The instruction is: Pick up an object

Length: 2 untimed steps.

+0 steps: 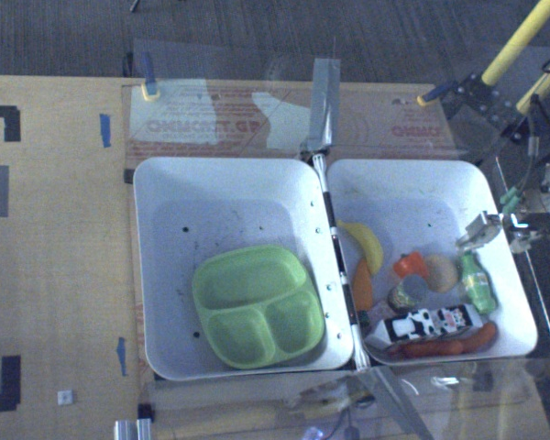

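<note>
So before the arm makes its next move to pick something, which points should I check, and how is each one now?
1. Objects available in right bin: ok, banana, green bottle, red sausage lie there.
2. Gripper above right bin: ok, near its right wall.
3. Object held: not ok, nothing visible between fingers.
4. Finger opening: cannot tell.
5. Left bin contents: ok, green divided plate lies flat.

left bin (156, 246): green three-compartment plastic tray (257, 305) | right bin (412, 191): yellow banana (367, 244), red sausage (445, 342) in front | my gripper (486, 230) over right rim
</note>
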Motion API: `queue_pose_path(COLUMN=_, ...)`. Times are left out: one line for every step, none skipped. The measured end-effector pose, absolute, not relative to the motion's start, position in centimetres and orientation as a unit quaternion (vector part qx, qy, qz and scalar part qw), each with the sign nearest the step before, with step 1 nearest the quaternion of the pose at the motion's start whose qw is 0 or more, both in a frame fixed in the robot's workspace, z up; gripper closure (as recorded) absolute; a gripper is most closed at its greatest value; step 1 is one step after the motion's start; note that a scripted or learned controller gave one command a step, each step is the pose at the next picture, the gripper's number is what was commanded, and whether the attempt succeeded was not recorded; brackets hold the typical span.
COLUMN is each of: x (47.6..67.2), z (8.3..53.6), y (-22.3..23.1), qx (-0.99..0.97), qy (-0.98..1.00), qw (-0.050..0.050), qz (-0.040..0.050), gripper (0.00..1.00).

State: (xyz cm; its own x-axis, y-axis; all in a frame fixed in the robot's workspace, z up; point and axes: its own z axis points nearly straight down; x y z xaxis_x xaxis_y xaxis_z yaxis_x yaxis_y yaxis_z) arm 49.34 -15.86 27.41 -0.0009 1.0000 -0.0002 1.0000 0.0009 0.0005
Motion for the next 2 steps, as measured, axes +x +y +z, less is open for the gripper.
queue_pose_path(x=47.9, z=14.0, y=-20.2, qx=0.722, qy=0.692, qw=0.0, qz=0.0001, gripper=0.0)
queue_pose_path(x=48.2, z=8.7, y=-20.1, qx=0.724, qy=0.69, qw=0.001, qz=0.0028, gripper=0.0)
